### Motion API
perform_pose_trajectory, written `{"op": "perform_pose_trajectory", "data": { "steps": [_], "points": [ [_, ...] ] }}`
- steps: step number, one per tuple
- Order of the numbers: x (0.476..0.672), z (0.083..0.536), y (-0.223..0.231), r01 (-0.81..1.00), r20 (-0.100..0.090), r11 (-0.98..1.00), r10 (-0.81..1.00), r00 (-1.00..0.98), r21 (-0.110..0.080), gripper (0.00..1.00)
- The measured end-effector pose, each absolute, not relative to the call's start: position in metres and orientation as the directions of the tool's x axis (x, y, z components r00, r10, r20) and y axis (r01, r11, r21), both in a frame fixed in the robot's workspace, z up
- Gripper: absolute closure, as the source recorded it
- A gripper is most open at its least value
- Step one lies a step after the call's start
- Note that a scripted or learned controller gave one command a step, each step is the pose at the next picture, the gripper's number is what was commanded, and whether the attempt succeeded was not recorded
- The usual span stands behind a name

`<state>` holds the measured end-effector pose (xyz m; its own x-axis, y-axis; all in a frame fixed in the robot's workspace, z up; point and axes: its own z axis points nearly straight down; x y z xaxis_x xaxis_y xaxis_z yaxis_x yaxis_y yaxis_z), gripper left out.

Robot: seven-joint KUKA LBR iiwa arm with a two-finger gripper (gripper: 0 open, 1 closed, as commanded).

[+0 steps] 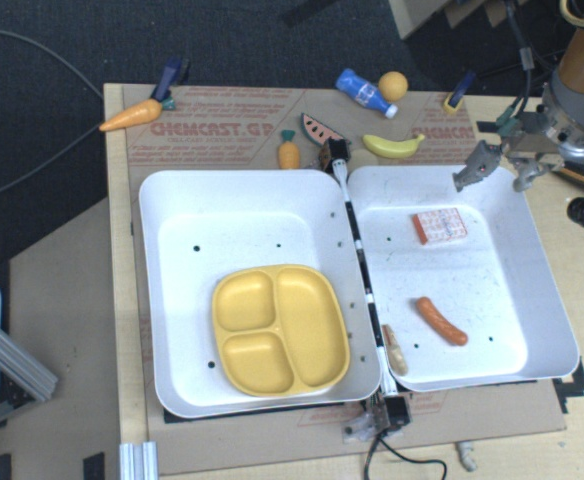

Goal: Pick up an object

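Nothing picked up yet. Grey two-finger gripper hovers over the right white bin's far rim, jaws spread and bare (judging by the gap); orange-red toy sausage and pink patterned block lie inside that bin.

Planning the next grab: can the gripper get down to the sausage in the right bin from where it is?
Probably yes. The gripper hangs open over the right bin's far rim, and the sausage lies alone on the floor, apart from the pink block.

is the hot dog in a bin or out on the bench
In. The hot dog lies flat on the floor of the right bin, inside its rim.
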<state>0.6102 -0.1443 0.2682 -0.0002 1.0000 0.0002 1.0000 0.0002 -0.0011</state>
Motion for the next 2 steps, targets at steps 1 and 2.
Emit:
{"op": "perform_pose_trajectory", "data": {
  "steps": [1,2],
  "points": [
    [0.534,0.153,-0.125,1.0,0.001,-0.001,1.0,0.001,-0.003,0.0],
    [0.493,0.084,-0.121,1.0,0.0,0.0,1.0,0.0,-0.002,0.0]
  ]
}}
